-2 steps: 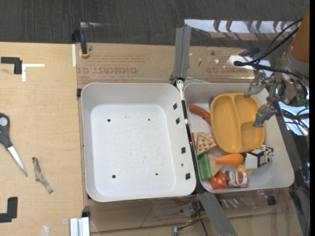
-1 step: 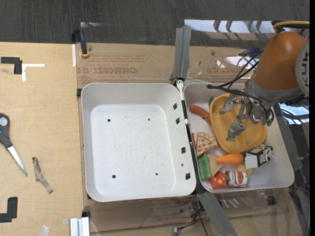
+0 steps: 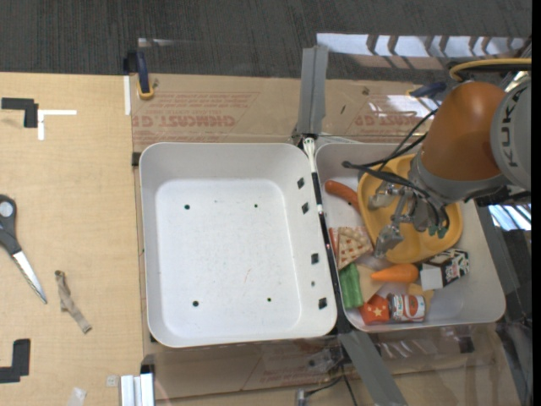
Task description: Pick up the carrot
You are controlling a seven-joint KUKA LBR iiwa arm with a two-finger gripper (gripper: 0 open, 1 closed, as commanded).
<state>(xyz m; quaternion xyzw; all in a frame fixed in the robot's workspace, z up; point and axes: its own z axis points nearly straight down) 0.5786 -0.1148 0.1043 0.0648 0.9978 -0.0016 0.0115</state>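
I see the carrot (image 3: 395, 272) lying just below the yellow plate (image 3: 369, 203) in the right bin (image 3: 483, 309), gripper (image 3: 390, 238) just above it. It looks light, stiff, slick; I'd pinch its thick middle.

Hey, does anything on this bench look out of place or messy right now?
Mostly the crowding: the right bin holds everything jumbled together, including the carrot and a yellow dish, under the gripper. Scissors and a small scrap lie loose on the bench, left of the bins.
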